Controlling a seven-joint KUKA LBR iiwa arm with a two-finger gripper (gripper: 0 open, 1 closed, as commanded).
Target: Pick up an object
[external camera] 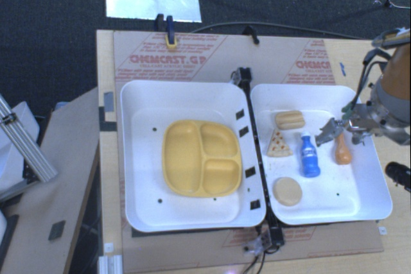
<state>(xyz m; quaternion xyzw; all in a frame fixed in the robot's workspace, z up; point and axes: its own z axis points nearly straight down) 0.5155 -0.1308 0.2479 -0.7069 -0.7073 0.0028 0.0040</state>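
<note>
The gripper point(338, 129) hangs over the right bin point(369, 212), its fingers spread apart and clamped on nothing. Just below it lies an orange carrot point(343, 151) (nearly touching the fingertips), and to its left stand a blue bottle point(309, 156), a pizza slice point(279, 144), a bun point(289, 119) and a round cookie point(288, 190). Farther left, the other bin point(138, 157) holds a yellow divided plate point(202, 158).
</note>
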